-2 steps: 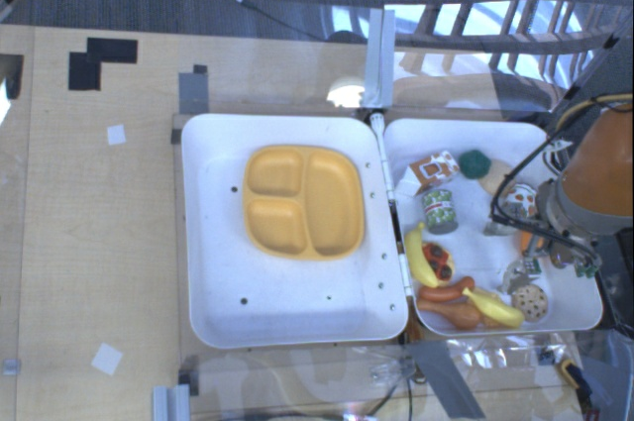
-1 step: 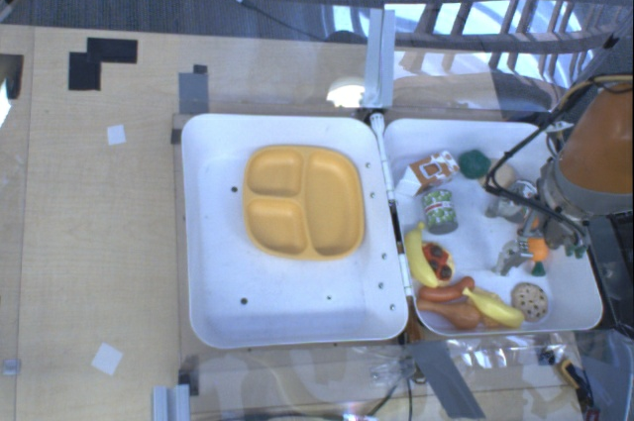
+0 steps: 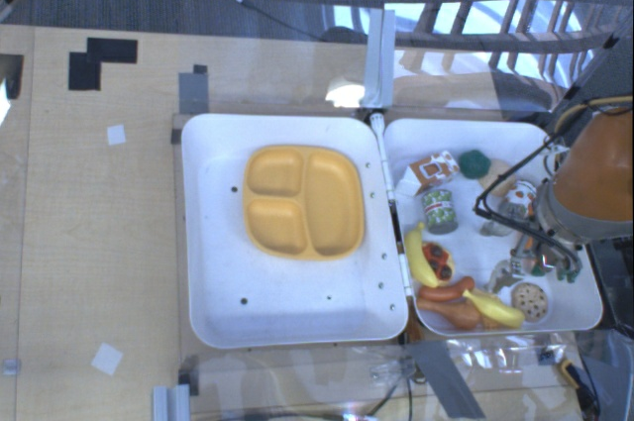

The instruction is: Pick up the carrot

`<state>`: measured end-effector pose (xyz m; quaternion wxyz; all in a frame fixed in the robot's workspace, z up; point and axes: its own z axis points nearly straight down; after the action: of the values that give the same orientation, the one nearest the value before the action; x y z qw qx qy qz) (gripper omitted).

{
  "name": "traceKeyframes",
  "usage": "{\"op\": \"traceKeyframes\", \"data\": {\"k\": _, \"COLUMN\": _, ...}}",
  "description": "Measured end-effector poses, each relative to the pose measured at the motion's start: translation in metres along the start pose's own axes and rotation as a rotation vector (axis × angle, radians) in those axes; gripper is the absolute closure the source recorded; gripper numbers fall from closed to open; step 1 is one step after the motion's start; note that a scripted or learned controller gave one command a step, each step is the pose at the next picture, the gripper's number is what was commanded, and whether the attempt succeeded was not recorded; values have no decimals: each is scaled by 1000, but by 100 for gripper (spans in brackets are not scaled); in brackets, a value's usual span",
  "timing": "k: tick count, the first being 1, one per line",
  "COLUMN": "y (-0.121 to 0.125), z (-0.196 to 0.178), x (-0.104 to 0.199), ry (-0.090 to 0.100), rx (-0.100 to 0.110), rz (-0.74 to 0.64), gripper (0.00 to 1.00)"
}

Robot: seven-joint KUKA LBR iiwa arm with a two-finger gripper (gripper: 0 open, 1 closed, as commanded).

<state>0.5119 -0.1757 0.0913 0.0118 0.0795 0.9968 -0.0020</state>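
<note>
Gripper point(image 3: 540, 263) fingers hang low over the right bin point(image 3: 592, 310); whether they are spread or pressed together cannot be told. Just left of them lies a cookie point(image 3: 530, 301), then a banana point(image 3: 493, 309). Farther left, the carrot point(image 3: 451, 313) rests beside a sausage point(image 3: 446, 291). Beyond sits a yellow divided plate point(image 3: 302, 201).

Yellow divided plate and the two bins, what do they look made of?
Yellow plate: likely moulded plastic, matte, with uniform colour and soft rounded dividers between three compartments. Left bin and right bin: smooth white, probably plastic or coated metal, with rounded corners and a faint sheen; I can't tell which.
</note>
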Motion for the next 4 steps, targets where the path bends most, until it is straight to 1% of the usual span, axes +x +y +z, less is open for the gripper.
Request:
{"op": "traceKeyframes", "data": {"k": 1, "y": 0, "z": 0, "x": 0, "ry": 0, "rx": 0, "rz": 0, "gripper": 0}}
{"op": "traceKeyframes", "data": {"k": 2, "y": -33, "z": -68, "x": 10, "ry": 10, "rx": 2, "rz": 290, "gripper": 0}}
{"op": "traceKeyframes", "data": {"k": 3, "y": -21, "z": 3, "x": -59, "ry": 7, "rx": 1, "rz": 391, "gripper": 0}}
{"op": "traceKeyframes", "data": {"k": 4, "y": -19, "z": -10, "x": -62, "ry": 0, "rx": 0, "rz": 384, "gripper": 100}}
